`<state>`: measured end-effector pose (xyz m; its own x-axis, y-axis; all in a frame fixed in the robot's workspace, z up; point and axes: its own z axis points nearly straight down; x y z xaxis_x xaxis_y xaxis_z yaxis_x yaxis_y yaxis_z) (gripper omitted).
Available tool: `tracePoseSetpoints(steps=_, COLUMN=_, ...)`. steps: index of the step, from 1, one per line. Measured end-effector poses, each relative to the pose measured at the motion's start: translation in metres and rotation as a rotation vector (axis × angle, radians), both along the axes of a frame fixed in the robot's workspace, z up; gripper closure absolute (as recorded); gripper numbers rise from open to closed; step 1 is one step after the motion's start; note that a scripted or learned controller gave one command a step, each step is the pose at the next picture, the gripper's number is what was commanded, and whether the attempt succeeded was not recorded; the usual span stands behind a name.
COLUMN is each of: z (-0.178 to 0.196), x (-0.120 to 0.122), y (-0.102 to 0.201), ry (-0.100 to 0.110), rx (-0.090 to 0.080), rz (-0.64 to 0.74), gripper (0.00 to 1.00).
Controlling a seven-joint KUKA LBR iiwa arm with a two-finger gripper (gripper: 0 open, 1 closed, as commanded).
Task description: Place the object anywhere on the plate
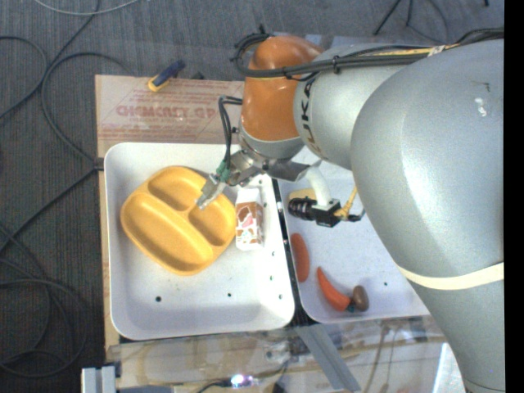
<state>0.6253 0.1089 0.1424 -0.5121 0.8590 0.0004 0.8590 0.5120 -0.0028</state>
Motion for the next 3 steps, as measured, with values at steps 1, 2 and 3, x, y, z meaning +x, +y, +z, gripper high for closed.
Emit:
tracePoseSetpoints(steps=1, z=0.009, x=0.000, y=0.001, ry=0.002, rx=0.000, rz=0.001, gripper=1.00)
tracePoseSetpoints(steps=2, z=-0.010, x=0.038, y=0.038, ry=0.000, rx=-0.004, rz=-0.251, gripper=1.00)
tracePoseSetpoints(steps=3, z=-0.031, x=0.013, y=0.025, ry=-0.036, rx=0.019, rz=-0.447, gripper=1.00)
